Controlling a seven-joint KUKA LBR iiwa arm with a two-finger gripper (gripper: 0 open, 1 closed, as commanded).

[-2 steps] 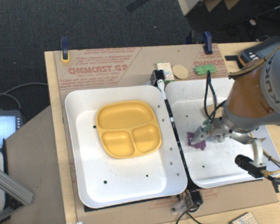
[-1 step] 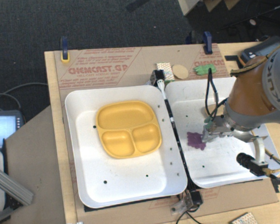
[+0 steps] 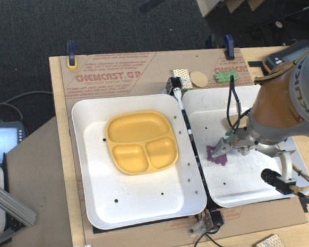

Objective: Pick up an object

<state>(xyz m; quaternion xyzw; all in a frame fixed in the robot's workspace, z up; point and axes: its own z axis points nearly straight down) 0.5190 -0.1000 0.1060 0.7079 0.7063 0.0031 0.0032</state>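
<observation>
The arm's gripper (image 3: pixel 232 144) hangs low in the right bin (image 3: pixel 224 194) — its jaws' state I cannot tell — just beside a purple object (image 3: pixel 217 153) on the bin floor.

A brown board-covered bench (image 3: pixel 113 75) carried two shallow white bins. The left bin (image 3: pixel 96 194) touched the right bin (image 3: pixel 240 193) along one edge. Behind the right bin lay a tan disc (image 3: pixel 198 79) and a green piece (image 3: pixel 226 77).
</observation>
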